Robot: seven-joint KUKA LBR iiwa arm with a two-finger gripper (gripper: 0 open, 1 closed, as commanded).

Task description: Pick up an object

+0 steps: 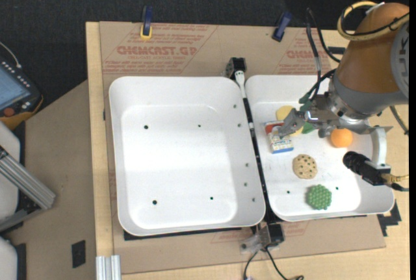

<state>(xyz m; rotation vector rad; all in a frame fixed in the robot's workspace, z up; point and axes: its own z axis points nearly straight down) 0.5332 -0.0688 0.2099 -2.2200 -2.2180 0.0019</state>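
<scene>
My gripper hangs low over the upper left part of the right bin, reaching in from the right. Its tip is right at a small red, white and blue box, touching or just above it. A yellow object lies just behind the gripper, partly hidden by it. An orange ball rests to the right, under the wrist. A tan speckled cookie lies in front of the box, and a green bumpy ball sits near the bin's front wall.
The left bin stands beside the right one, and their rims meet along a black strip. Both rest on a cardboard sheet held by clamps at the back. The grey and orange arm covers the right bin's far right corner.
</scene>
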